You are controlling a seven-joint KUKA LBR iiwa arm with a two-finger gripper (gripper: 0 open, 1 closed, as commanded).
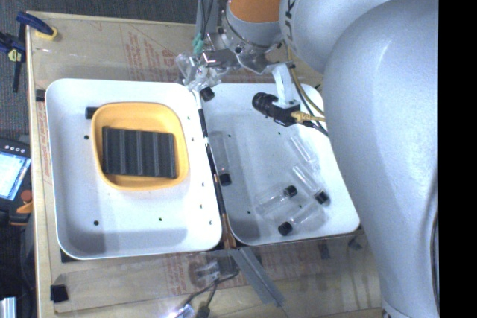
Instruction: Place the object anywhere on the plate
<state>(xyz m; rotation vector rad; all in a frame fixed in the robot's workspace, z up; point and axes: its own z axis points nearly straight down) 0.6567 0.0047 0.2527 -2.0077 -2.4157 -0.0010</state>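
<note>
Several clear plastic vials (298,194) with black caps lie in the right bin (246,227), gathered toward its near right corner; about four black caps can be counted there, though the see-through bodies blur into the white floor and an exact number is hard to fix. They lie on their sides, close together, some touching. The left half of that bin's floor is bare, with a dark slim strip along the shared wall.

In the left bin (74,227) sits one yellow plate (139,115) with a dark ribbed centre, placed toward the far side, leaving open white floor on the near side and clear margins at each wall.

The claw (200,78) hangs over the far end of the divide between the two bins, near the plate's far right corner, well apart from the vials. Whether its fingers are spread or closed, or hold anything, cannot be told.

The two bins rest on one wooden table (112,41).
</note>
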